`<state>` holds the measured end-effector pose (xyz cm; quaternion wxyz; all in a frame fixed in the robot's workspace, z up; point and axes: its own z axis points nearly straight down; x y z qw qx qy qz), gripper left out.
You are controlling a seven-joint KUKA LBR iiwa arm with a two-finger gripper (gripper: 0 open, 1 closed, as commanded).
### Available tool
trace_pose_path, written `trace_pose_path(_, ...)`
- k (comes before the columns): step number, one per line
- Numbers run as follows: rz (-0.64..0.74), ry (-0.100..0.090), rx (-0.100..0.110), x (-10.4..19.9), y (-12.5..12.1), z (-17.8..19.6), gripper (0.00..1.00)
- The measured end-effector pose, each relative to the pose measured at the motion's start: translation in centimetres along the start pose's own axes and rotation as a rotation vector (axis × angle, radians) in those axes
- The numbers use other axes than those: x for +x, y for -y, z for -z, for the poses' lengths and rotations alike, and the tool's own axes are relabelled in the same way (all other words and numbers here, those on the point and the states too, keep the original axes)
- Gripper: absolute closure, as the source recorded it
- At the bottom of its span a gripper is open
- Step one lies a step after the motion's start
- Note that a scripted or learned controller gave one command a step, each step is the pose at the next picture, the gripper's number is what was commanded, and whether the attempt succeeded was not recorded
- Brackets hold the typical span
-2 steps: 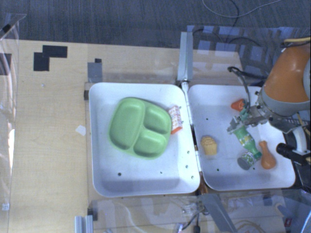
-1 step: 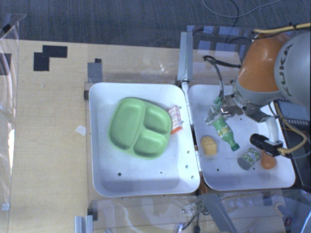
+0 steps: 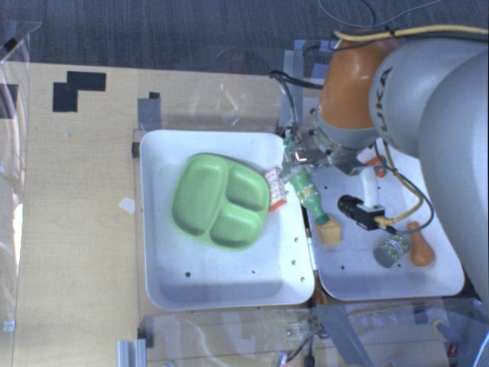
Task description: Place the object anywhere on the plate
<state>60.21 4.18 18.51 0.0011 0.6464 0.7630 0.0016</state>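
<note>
Robotics lab setup: grey KUKA arm (image 3: 428, 90) with orange band is reaching over a light wooden bench (image 3: 76, 205) that is carrying two shallow white bins (image 3: 229, 289), black tape markers (image 3: 76, 89), loose cables (image 3: 359, 6) trailing over grey carpet (image 3: 153, 21).

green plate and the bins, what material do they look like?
Green plate: likely moulded plastic, matte to satin; uniform colour, soft rounded dividers between three compartments, only dull highlights.

Left bin and right bin: probably thin white plastic or painted sheet, smooth and semi-gloss; rounded corners and small holes in the floor. The view cannot settle which.
</note>
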Motion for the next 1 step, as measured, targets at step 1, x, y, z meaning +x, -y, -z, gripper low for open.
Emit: trace_pose_path(1, 0.000, 0.000, 0.000, -0.03, 0.00, 0.02, 0.00)
